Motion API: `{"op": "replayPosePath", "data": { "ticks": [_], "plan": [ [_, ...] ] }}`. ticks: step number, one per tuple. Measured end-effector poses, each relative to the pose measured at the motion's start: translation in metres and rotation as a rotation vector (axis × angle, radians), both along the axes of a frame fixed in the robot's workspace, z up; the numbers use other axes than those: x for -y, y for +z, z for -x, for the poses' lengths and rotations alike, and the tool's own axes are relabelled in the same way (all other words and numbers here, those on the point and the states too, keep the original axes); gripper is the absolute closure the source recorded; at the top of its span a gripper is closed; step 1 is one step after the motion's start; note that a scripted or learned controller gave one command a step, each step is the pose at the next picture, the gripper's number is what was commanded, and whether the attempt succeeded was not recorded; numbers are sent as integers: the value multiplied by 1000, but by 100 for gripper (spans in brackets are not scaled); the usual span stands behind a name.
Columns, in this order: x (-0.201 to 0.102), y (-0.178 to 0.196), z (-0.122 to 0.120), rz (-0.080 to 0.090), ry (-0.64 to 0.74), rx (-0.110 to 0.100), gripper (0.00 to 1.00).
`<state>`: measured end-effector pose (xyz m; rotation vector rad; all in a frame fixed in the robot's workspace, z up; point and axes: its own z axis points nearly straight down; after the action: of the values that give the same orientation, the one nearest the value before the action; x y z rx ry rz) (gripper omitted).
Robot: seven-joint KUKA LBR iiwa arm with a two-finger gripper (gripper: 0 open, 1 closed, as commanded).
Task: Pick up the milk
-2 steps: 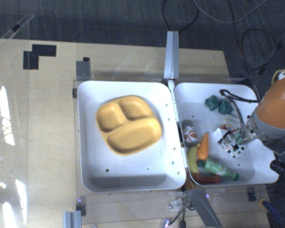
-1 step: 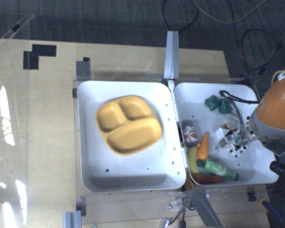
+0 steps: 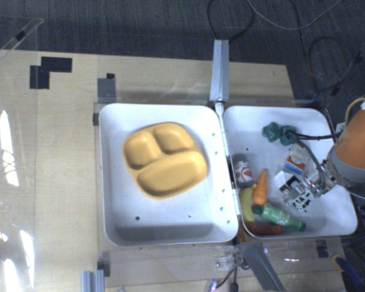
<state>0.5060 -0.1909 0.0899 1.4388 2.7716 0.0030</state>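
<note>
Camera view: my gripper (image 3: 299,193) hangs at the right of the frame over the right bin (image 3: 334,221); whether its fingers are released or clenched, I cannot tell. The milk (image 3: 296,160) lies just above it.

Left bin (image 3: 109,224): yellow three-compartment tray (image 3: 164,160) sitting roughly centre, nothing else in it. Right bin (image 3: 340,221): teal toy (image 3: 278,132) near the far wall, small round can (image 3: 241,170) by the divider, orange carrot (image 3: 260,187) just beside it, tilted. Near-left corner is a pile: yellow piece (image 3: 247,204), green bottle (image 3: 281,216) lying flat, red piece (image 3: 269,229) under it, all touching. Wooden worktop (image 3: 55,163) carries both bins; black cables (image 3: 274,8) looped on the floor beyond.
</note>
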Motion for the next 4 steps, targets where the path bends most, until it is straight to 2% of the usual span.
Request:
{"op": "replayPosePath", "data": {
  "ticks": [1,2,3,4],
  "plan": [
    [-2,11,-2,-2,1,4,100],
    [-14,0,-5,-4,-64,-5,100],
    [-95,110,17,-6,40,-9,100],
    [-54,110,18,-7,-195,-9,100]
  ]
}}
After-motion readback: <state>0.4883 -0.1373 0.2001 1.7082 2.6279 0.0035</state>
